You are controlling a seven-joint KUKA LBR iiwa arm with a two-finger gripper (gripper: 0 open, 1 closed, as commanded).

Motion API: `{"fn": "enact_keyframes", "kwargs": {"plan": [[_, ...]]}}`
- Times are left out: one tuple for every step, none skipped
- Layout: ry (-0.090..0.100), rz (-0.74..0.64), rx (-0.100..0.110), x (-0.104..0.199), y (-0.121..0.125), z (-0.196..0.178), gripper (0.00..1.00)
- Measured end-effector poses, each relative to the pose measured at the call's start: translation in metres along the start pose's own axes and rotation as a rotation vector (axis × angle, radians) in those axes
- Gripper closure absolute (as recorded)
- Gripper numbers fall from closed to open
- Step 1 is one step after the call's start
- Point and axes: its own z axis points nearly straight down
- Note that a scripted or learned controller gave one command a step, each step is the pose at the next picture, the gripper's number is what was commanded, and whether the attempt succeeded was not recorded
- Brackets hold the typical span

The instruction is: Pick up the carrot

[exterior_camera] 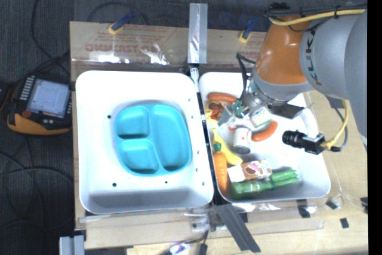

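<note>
While the end effector is hung over the right bin's upper middle, grip state can't be told; the carrot is left lying lower-left of it, apart.

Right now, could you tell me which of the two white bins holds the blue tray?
The left bin; the blue tray lies in it, while the right bin holds food items.

Standing here, I'm seeing very little that reads. Pale letters, seemingly "KU", are showing on the grey arm, just right of its orange band. Faded red print is running across the clear plastic sheet behind the left bin, but it is lying too blurred for me to read.
</note>
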Motion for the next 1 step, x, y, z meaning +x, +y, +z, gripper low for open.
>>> {"fn": "enact_keyframes", "kwargs": {"plan": [[0.000, -0.001, 0.001, 0.0005, 0.0004, -0.0087, 1.00]]}}
